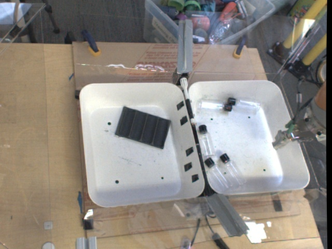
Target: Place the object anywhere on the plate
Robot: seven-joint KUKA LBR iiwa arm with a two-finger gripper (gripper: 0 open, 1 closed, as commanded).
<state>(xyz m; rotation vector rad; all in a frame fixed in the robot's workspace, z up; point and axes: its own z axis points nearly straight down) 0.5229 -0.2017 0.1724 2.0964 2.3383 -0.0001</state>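
Counter [36,139] front edge nearest. Dark ribbed plate [142,127] lay bare in left bin [98,191]. Clear black-capped tubes [220,167] lay in right bin [295,175]. End effector [285,135] at right rim, finger state indeterminable. Placement not yet done

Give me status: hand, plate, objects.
Hand at the right bin's right rim, nothing visibly held. Dark plate flat in the left bin. Clear vials loose in the right bin.
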